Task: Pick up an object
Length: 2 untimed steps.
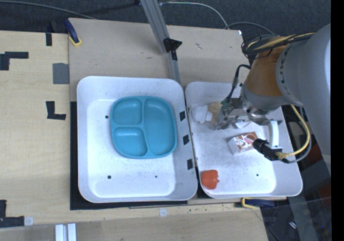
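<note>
Gripper (224,118) low beside white object (200,114), perhaps touching.

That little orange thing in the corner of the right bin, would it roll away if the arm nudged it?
Probably somewhat. The orange object looks rounded and smooth, so a nudge might roll it. It lies close against the right bin wall, which should stop it quickly. It looks small, so likely light.

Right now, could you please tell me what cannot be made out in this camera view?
- Pincer: too blurred and small in the camera view to read its state.
- Pale items beside it: too blurred to identify, partly covered by the pincer.
- Small carton: label too small to read.
- Right bin: its far right corner is covered by the arm.
</note>
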Tool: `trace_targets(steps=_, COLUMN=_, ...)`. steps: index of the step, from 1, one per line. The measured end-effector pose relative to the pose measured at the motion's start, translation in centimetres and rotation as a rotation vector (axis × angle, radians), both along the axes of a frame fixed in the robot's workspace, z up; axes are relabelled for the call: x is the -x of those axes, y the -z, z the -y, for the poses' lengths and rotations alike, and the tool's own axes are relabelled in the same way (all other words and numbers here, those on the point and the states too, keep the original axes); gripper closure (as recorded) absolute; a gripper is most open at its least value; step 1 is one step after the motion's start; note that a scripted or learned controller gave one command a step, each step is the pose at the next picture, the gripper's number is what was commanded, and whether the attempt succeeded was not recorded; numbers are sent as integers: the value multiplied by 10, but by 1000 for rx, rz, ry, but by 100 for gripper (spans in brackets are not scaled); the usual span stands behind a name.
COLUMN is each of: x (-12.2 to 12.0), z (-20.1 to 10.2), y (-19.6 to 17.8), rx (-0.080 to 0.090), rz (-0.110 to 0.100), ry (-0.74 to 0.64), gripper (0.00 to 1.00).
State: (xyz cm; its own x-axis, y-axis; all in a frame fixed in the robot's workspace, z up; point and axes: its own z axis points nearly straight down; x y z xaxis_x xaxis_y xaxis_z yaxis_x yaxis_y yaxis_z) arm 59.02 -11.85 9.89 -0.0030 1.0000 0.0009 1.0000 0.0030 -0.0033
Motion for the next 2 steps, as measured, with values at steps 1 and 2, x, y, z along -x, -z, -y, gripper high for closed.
trace_targets(steps=1, x=-4, z=-4, y=-62, rx=2, rz=8, ry=1, gripper=100)
trace_targets(steps=2, x=-8, z=-1, y=-125, rx=2, rz=9, ry=2, gripper=100)
